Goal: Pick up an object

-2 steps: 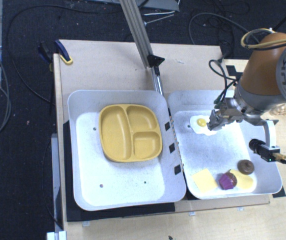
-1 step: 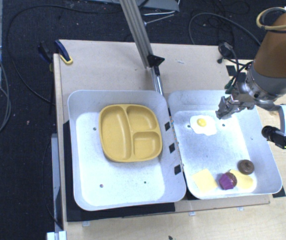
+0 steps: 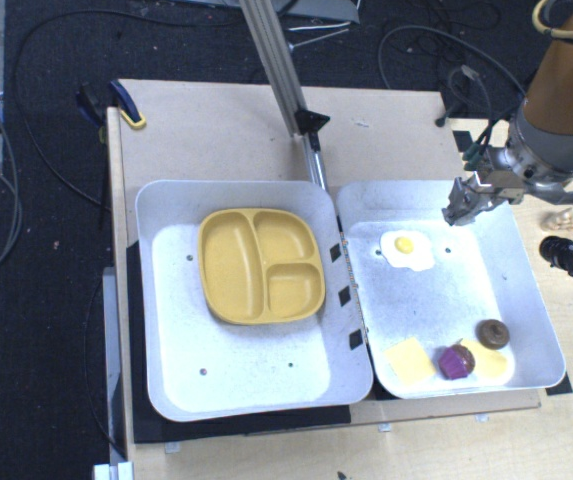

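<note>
In the right bin (image 3: 526,298) lie a fried egg (image 3: 407,250) near the back, a pale yellow cheese slice (image 3: 410,360) at the front, a purple object (image 3: 455,361) beside it and a brown doughnut (image 3: 492,334) further right. Another pale yellow piece (image 3: 493,365) lies under the purple one's right side. My gripper (image 3: 461,212) hangs over the bin's back edge, up and to the right of the egg, with nothing seen in it.
The left bin (image 3: 166,298) holds a yellow divided plate (image 3: 262,265). A slanted metal pole (image 3: 276,53) rises behind the bins. Black clips (image 3: 347,295) sit along the seam between the bins. Cables lie on the dark floor around the bench.
</note>
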Robot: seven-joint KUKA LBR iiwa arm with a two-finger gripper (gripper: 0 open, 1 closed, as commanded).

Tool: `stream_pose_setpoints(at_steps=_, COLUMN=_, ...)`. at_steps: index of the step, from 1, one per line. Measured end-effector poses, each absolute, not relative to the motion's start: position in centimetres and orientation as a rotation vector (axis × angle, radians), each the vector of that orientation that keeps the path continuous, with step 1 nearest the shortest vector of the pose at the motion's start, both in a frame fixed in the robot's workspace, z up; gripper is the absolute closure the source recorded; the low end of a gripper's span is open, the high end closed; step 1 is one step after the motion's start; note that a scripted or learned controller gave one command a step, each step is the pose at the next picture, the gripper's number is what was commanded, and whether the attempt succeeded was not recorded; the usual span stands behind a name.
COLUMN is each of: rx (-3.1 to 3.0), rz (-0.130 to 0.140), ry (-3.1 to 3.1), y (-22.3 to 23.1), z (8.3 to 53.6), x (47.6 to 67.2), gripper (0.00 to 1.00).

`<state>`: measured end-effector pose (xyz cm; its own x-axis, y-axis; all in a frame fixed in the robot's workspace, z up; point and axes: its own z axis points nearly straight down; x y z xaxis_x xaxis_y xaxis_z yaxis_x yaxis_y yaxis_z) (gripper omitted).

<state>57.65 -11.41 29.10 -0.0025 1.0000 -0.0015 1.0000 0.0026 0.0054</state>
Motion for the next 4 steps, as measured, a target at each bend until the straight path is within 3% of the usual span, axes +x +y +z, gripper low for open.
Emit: stream_pose_setpoints(at_steps=4, rx=2.212, rz=0.003, ry=2.231, y=9.5, z=22.7, x=62.7, gripper=1.0)
